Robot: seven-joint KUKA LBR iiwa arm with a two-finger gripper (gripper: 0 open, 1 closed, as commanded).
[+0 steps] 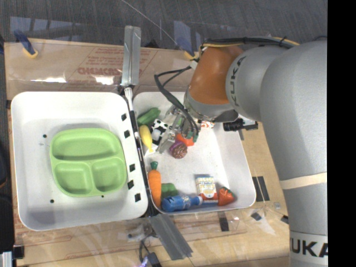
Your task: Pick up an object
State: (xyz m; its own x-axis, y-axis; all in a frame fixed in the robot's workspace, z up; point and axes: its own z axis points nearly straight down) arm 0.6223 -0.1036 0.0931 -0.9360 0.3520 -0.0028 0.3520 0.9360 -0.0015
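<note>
Several toys crowd our right bin (236, 166): nearest, a blue bottle (179, 203) and a carton (206, 187) along the front wall, then a carrot (154, 183), then a banana (146, 138). Farther back our gripper (177, 133) hangs low beside a purple ball (179, 149). We judge the ball the likeliest target, so we should centre over it and descend squarely, clear of its neighbours. How wide the gripper stands, or whether it holds anything, we cannot tell.

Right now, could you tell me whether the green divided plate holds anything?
Empty: the green divided plate lies flat in the left bin, all three compartments bare.
</note>
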